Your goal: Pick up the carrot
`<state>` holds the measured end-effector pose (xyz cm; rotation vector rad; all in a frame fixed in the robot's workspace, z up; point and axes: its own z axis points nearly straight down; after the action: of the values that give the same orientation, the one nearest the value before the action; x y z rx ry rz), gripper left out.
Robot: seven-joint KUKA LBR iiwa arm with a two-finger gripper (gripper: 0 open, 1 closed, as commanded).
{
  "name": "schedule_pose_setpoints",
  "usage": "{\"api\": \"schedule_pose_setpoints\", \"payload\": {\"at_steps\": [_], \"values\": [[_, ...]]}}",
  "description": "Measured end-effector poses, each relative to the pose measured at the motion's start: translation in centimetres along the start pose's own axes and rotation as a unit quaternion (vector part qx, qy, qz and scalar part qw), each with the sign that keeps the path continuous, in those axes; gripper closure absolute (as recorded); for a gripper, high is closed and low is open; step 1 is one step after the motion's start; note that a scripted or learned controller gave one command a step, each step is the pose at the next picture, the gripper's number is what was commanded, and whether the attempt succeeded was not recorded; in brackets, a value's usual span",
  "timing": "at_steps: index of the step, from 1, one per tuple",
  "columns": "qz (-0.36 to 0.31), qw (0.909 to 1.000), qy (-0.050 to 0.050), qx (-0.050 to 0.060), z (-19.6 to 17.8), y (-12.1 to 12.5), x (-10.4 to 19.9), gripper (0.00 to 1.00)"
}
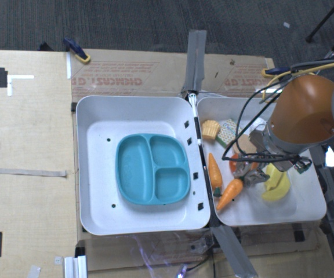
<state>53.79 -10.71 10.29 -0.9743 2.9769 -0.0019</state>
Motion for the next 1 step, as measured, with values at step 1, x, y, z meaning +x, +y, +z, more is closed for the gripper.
{"api": "schedule_pose_setpoints", "payload": {"at_steps": [1], "values": [[0.0,1.0,0.0,0.0,0.0,0.0,0.0,0.0]]}}
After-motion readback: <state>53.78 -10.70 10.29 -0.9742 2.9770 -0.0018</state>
